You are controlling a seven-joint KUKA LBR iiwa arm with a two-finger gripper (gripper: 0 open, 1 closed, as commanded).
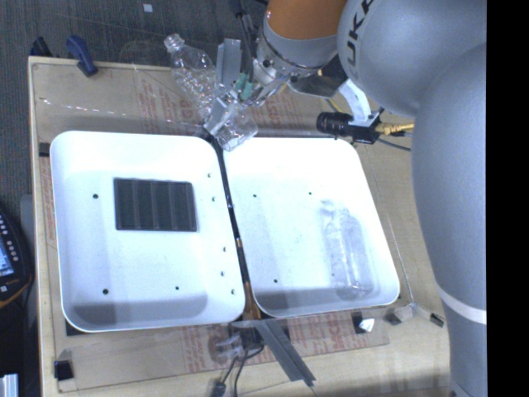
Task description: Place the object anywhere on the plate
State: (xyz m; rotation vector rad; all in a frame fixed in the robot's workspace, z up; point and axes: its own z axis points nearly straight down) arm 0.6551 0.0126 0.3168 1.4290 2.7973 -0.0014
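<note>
Two white bins sit on the bench; a dark plate lies in the left bin; a clear bottle lies in the right bin; the gripper hangs over the far rim, clamping a clear plastic object between its fingers.

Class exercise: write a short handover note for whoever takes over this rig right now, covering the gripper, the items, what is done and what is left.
Gripper: at the far edge between the bins, with a clear plastic bottle at its fingers; whether it grips is unclear.
A second clear bottle lies in the right bin.
Dark ribbed plate lies flat in the left bin.
Done: nothing on the plate.
Left: set an object on the plate.
</note>
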